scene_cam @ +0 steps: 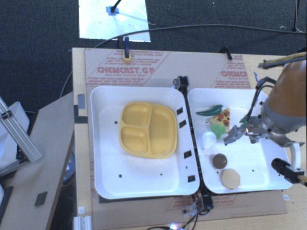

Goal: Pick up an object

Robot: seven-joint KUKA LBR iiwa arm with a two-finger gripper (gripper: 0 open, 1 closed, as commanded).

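Pizza slice toy lies in upper-left part of right bin, long axis slanting from upper right to lower left w/ wide end toward green pepper, which sits just above it & stretches roughly left-right. Open room lies right of pizza slice across bin's bare middle; below it sit white piece, brown disc & tan cookie, w/ bin's left wall close by. Claw hangs just below-right of pizza slice, near its green end, fingers slightly spread & pinching nothing.
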